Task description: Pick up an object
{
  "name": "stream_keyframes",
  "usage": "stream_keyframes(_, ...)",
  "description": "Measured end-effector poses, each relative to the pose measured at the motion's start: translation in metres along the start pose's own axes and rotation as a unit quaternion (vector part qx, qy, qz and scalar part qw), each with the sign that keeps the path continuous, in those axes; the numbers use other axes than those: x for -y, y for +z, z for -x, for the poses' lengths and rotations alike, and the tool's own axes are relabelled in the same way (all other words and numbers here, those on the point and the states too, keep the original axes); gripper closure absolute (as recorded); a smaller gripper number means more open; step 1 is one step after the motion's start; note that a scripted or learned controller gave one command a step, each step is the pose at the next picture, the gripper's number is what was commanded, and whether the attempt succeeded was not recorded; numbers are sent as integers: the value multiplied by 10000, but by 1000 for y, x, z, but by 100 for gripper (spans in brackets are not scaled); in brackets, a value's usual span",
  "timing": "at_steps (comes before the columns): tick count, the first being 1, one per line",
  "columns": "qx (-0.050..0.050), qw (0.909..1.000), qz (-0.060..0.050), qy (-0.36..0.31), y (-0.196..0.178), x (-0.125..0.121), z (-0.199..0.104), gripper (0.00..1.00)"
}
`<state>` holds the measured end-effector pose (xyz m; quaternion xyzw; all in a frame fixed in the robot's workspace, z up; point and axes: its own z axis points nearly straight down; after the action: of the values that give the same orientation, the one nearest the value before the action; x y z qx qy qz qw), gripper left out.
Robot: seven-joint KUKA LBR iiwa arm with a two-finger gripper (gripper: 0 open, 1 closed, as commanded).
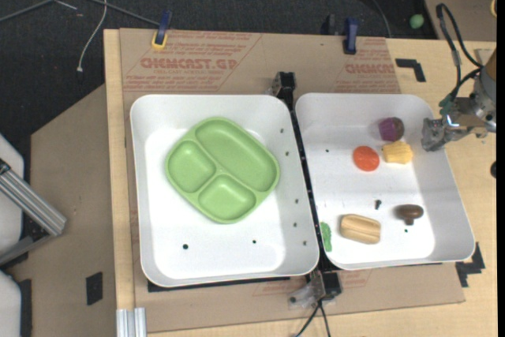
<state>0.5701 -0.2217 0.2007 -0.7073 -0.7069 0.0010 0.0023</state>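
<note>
Looking down on the bench, we see the gripper [435,133] reaching in from the right, low over the right rim of the right bin [442,249], with the rest of the arm mostly cut off at the frame's edge. We cannot tell how the gripper stands, and we see nothing in its grasp.

Just left of it in the right bin lie a purple piece [390,128] and, touching it below, a yellow block [397,153] whose long axis runs left to right. A round orange-red piece [365,159] sits beside the block, slightly apart. Nearer the front, a tan bread roll [360,229] lies with its long axis roughly left to right, tilted a little down toward the right, and a brown mushroom-like piece [409,212] rests to its right. A small green piece [325,236] lies against the bin's left wall.

The left bin [158,249] bears a green divided plate [222,170], turned at a slant.
</note>
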Motion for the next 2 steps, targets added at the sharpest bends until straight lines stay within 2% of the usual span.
stream_keyframes(2,1,10000,5,-8,89,-14,-2,0)
